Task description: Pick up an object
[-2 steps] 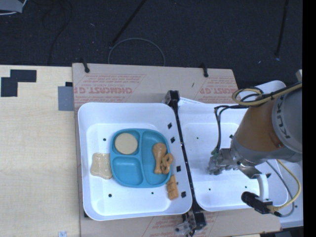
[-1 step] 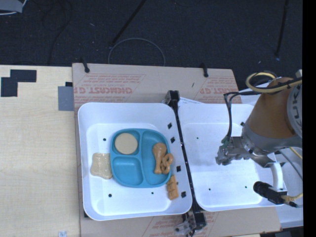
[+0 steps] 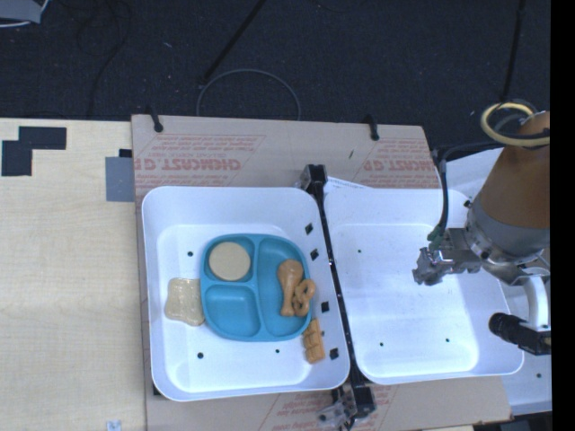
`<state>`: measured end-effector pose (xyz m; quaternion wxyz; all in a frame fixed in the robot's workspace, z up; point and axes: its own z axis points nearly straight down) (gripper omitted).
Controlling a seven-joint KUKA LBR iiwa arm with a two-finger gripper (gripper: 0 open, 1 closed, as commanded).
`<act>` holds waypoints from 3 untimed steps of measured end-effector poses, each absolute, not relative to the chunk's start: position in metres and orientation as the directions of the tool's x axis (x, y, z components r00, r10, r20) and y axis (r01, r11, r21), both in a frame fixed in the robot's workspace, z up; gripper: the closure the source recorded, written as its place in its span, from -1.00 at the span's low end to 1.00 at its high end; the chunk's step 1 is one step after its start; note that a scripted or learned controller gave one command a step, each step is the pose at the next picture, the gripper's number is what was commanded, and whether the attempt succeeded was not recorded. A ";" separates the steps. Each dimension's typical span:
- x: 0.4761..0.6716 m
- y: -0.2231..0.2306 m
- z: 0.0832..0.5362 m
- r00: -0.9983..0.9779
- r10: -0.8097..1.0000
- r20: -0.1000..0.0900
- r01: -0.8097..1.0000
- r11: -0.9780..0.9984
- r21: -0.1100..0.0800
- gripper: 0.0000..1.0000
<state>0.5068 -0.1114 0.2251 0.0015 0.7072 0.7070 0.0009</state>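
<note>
Over the right-hand shallow white plastic bin (image 3: 409, 348) hangs the grey two-finger gripper (image 3: 429, 268), arm reaching in from the right with its orange band up near the wrist. Finger state: cannot tell (too small and dark at this slant), and nothing is visible between them. All candidates sit in the left white bin (image 3: 171, 214): a blue three-compartment plastic tray (image 3: 243, 317) carrying a round tan biscuit-like disc (image 3: 228, 260) in its upper-left compartment and a tan pretzel-shaped piece (image 3: 295, 287) in the right one. A pale beige flat chunk (image 3: 184, 302) lies touching the tray's left edge; a small orange-brown lump (image 3: 313, 341) lies just beside its lower-right corner. Step, as I judge it: approach, nothing picked yet. Next move calls for crossing left over the divider between bins, then descending onto one piece; the lump near the wall looks awkward.
</note>
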 end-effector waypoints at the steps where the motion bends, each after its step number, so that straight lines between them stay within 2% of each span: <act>1: 0.507 -0.112 0.244 0.000 1.000 0.000 1.000 0.000 0.000 1.00; 2: 0.493 -0.063 0.239 -0.002 1.000 0.002 1.000 0.002 -0.005 1.00; 3: 0.489 -0.012 0.225 -0.004 1.000 0.002 1.000 0.004 -0.005 1.00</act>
